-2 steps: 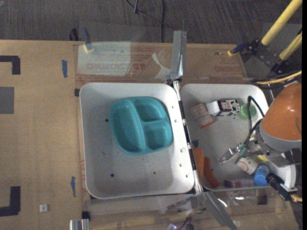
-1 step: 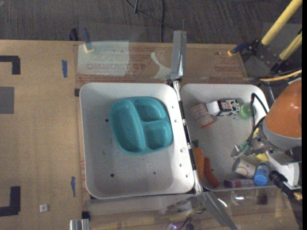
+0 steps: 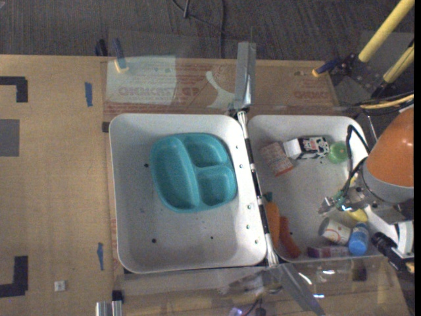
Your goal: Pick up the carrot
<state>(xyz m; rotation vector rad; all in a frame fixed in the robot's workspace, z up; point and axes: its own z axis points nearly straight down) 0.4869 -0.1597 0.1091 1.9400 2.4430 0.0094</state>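
Lying untouched along the left wall of the right bin, the carrot waits near the bin's front corner, just beside a reddish-orange piece; the gripper hangs well apart from it, over the clutter at the bin's right side, near a blue-capped bottle and a small cup; whether it is open or closed, I cannot tell; nothing looks grasped, so by my judgement the reach, the grasp and the lift all remain; the teal divided plate sits in the left bin.

Teal divided plate, left bin
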